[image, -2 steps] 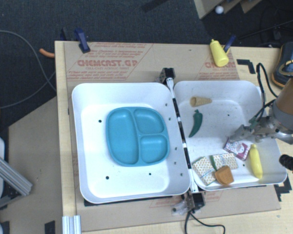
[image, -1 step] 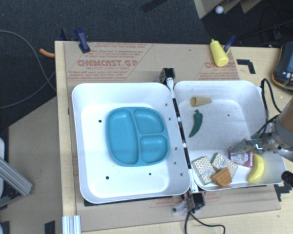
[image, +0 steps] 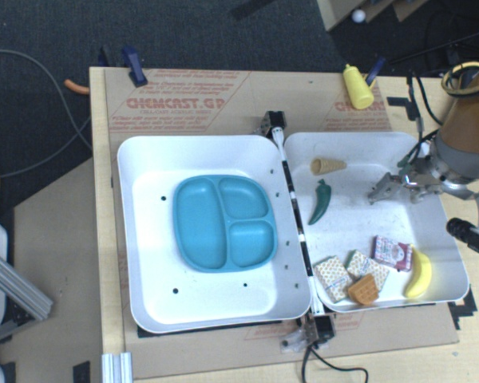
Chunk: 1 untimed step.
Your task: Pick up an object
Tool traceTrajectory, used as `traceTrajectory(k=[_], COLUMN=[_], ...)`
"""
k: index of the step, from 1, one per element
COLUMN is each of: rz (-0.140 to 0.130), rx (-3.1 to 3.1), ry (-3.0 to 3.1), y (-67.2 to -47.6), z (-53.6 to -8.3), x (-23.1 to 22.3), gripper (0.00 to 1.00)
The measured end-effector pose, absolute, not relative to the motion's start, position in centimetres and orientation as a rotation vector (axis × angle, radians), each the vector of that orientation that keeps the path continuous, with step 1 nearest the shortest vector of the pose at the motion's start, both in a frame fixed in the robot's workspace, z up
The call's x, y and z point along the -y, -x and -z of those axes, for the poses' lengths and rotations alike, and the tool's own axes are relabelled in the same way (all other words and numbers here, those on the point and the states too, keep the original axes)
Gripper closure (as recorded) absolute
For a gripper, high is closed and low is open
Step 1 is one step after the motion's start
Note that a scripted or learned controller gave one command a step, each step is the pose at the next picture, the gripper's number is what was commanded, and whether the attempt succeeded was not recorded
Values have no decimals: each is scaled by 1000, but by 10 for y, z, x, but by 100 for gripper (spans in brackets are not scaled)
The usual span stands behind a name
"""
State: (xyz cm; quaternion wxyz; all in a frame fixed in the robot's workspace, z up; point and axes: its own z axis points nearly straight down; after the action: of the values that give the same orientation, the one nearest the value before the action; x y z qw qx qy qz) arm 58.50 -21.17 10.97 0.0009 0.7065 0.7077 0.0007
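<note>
The right bin point(image: 439, 214) holds a tan cone point(image: 328, 165), a green pepper point(image: 320, 201), two crackers point(image: 333, 273), a brown cookie point(image: 365, 290), a pink packet point(image: 391, 252) and a yellow banana point(image: 419, 274). My gripper point(image: 389, 182) hangs over the bin's upper right part, right of the pepper and cone and above the pink packet. Its fingers are spread open with nothing between them. The arm's orange band point(image: 463, 126) reaches in from the right edge.
The left bin point(image: 144, 174) holds a blue divided plate point(image: 223, 222). A yellow object point(image: 357, 86) and a blue clamp point(image: 133, 66) lie on the bench behind the bins. A black clip point(image: 275, 123) sits where the bins meet.
</note>
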Motion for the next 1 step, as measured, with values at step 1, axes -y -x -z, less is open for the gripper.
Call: traceTrajectory(k=[1], rz=[-4], rx=[-2224], ry=[-2218], y=[-638], z=[-85], x=[109], gripper=[0])
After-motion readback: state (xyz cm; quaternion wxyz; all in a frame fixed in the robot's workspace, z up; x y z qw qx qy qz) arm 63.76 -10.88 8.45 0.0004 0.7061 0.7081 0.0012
